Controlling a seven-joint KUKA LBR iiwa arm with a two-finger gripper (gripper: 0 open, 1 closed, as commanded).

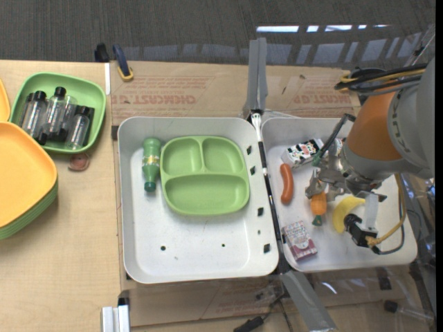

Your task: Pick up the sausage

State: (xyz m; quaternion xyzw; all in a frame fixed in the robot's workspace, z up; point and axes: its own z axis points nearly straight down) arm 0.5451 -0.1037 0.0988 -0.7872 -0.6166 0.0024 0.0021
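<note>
A: Spotted the sausage [286, 183]? Lying lengthwise in the right bin [401, 251], just beside the wall shared with the left bin [131, 206], a short way off from the hand [320, 185], on the side away from the arm.

B: Yes. Hand low over the right bin, near a small orange piece [318, 205] and a banana [346, 211]. Cannot tell how far open, nor whether anything held; too cluttered around the wrist.

A: Best approach, probably: shift toward the dividing wall, line up across the sausage's short width, come straight down at its middle. Little room on the wall side, so worth staying clear of the rim.

B: Also worth avoiding the patterned packet [304, 149] past the sausage's far end and the pink-labelled box [300, 238] toward the near edge.

A: Any writing legible?

B: Red print on the cardboard [173, 97] covering the surface beyond the bins, upside down, seemingly "CHEMCAST". Print on packet and box too small to read.
</note>
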